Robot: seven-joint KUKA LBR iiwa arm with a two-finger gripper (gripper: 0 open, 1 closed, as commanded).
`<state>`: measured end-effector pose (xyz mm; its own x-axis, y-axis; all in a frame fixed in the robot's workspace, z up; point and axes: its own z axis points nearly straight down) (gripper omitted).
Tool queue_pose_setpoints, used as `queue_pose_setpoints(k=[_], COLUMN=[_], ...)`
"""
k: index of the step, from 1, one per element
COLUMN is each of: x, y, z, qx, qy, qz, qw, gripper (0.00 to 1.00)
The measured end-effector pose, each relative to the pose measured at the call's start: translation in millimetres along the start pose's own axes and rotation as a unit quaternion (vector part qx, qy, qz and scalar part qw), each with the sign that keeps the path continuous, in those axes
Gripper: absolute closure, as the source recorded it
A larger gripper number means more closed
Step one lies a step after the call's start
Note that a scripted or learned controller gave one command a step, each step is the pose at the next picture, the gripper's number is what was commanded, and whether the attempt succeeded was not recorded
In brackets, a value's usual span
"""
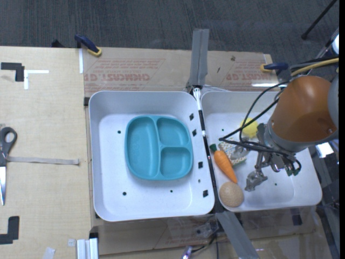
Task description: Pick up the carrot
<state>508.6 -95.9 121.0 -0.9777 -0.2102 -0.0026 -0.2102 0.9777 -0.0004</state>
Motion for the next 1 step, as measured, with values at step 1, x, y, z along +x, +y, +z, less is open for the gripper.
queue_pose_setpoints(k=[1], x=[4.0], y=[-2.9], z=[18.0], qx=[0.001], qy=[-0.005], qz=[0.295], qw=[0.9555], gripper=[0.0])
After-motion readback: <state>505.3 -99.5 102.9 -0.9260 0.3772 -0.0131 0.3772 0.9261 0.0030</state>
